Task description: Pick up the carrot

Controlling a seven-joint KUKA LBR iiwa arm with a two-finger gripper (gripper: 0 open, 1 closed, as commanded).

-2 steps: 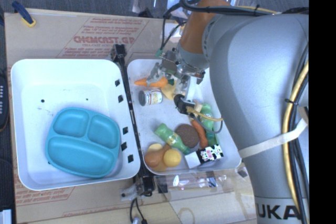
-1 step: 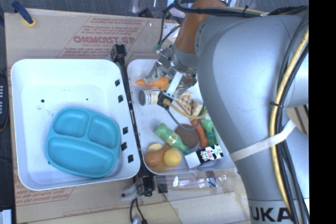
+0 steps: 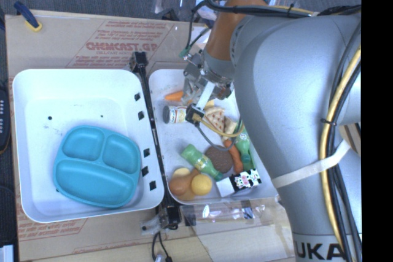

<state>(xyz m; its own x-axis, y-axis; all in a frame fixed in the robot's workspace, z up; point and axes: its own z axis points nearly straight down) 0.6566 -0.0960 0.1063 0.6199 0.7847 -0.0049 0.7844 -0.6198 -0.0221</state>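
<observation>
A small orange carrot lies in the upper left part of the right bin, near its far wall. My gripper hangs low over that bin, just right of the carrot and close to it. I cannot tell whether it touches the carrot. The wrist and the large grey arm hide the bin's right side. A second orange piece with a green end lies lower in the bin, partly under the arm.
The right bin also holds a small jar, a waffle-like snack, a green bottle, a brown cookie, an orange, a lemon and a cow-print box. A blue divided plate lies in the left bin.
</observation>
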